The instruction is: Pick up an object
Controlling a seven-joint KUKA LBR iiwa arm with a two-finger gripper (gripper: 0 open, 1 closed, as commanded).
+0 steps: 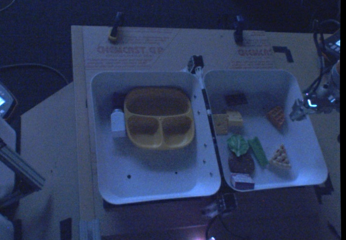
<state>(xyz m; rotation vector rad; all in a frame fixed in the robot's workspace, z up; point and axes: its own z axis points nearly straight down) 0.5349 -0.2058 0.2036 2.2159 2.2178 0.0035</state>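
A yellow divided plate (159, 118) lay in the left bin (102, 141), a small white bottle (117, 121) touching its left edge; two clamps (115, 27) held the board (162, 50) behind; a cable (32, 66) trailed left.

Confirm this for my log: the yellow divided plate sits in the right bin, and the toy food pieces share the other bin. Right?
Not quite. The yellow divided plate sits in the left bin, not the right one, as the camera view shows. The toy food pieces do share the other bin, the right bin.
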